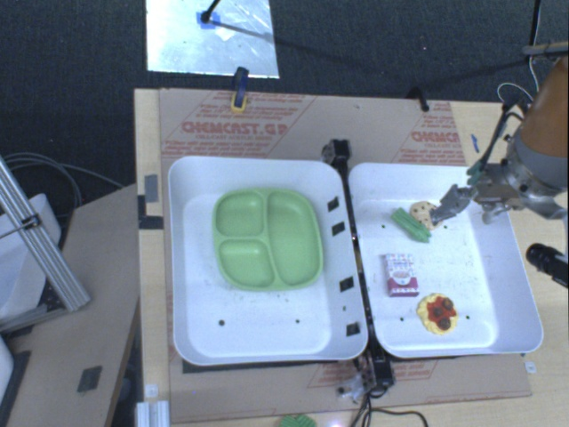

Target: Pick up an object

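Camera view: the gripper [447, 205] is positioned low over the right bin [507, 327], beside a tan block [424, 212] and green piece [410, 224]. Whether it is open cannot be told. A small carton [401, 275] and pizza toy [438, 312] are located nearer. A green divided plate [268, 238] is seated in the left bin [191, 327].

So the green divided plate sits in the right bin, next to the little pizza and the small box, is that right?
Not quite. The camera view shows the green divided plate in the left bin. The little pizza and the small box do lie in the right bin, as you said.
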Robot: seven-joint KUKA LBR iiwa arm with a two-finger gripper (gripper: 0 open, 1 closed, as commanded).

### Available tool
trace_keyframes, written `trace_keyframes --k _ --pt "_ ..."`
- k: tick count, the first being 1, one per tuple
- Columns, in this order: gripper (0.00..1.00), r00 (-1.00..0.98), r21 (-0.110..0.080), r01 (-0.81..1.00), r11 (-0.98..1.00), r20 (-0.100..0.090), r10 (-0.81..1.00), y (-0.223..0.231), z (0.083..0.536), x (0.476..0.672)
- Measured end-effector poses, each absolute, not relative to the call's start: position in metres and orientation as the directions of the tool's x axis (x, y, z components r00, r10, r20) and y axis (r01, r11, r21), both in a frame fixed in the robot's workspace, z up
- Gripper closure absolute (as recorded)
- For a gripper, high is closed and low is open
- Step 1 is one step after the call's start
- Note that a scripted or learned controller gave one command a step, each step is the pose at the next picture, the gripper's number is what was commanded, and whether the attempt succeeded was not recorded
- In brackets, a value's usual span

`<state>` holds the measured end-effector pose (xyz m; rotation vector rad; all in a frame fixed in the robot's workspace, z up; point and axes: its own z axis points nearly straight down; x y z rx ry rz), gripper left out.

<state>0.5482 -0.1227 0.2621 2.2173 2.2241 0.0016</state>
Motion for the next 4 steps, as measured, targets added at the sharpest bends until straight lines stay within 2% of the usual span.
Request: trace_keyframes --k 1,2,3,4 --pt "0.00 0.003 -0.006 1.000 -0.003 0.002 1.000 -0.145 0.091 0.544" --pt "0.00 0.002 0.016 1.000 -0.002 -0.003 1.000 -0.109 0.088 0.503" --pt "0.00 -0.005 0.009 1.000 0.005 -0.003 1.000 -0.117 0.139 0.555" --pt "0.00 -0.005 0.010 1.000 0.005 -0.003 1.000 -0.139 0.152 0.617"
